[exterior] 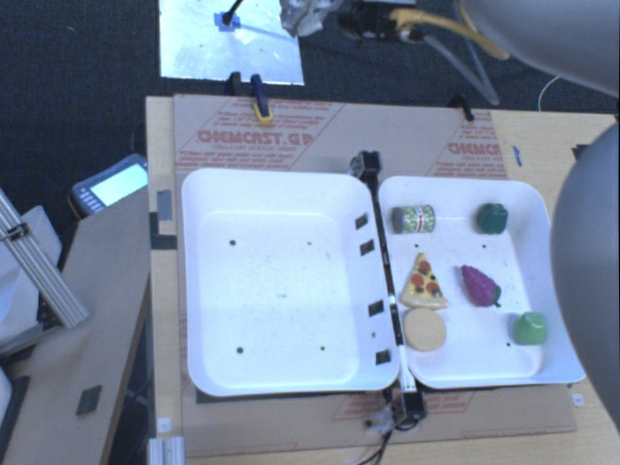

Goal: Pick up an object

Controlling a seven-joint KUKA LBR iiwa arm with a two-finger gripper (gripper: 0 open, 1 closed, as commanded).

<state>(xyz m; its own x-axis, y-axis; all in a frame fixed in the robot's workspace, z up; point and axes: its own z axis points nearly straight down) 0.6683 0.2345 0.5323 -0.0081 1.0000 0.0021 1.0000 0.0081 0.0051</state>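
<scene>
Left bin [276,371], cardboard sheet [320,129], silver panel [199,27], grey handheld device [111,187].

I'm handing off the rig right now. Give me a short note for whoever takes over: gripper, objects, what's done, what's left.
Gripper: raised at the top of the view, past the bins, nothing seen in it.
Right bin: can, dark green pepper, pizza slice, purple fruit, round cookie, light green cup.
Done: nothing picked up.
Left: pick up one object.
</scene>
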